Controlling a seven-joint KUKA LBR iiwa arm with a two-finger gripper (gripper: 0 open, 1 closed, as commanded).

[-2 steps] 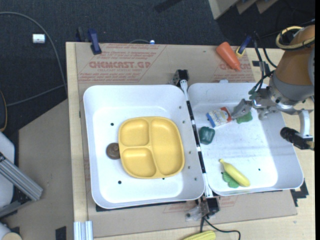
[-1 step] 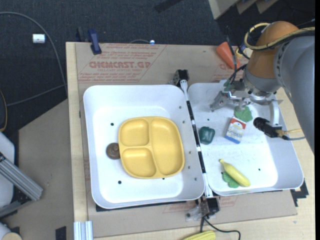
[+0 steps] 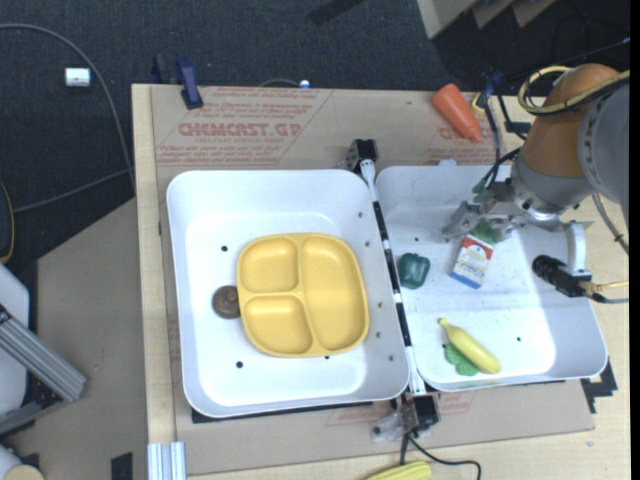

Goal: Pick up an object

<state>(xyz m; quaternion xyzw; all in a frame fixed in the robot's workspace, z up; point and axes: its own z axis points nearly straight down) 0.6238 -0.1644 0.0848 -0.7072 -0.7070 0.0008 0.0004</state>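
Observation:
In the right bin (image 3: 560, 353), a small white, red and blue carton (image 3: 472, 264) lies near the middle. A dark green object (image 3: 412, 269) rests to its left by the bin's wall. A yellow banana (image 3: 472, 348) with a green piece under it lies near the front. My gripper (image 3: 484, 220) hangs over the back of the right bin, just behind the carton's top end. I see nothing held in it.
The left bin (image 3: 200, 208) holds a yellow divided plate (image 3: 302, 294) with a brown round object (image 3: 226, 301) at its left edge. An orange carrot-like toy (image 3: 457, 112) lies on the bench behind the right bin. The grey arm (image 3: 575, 138) enters from the right.

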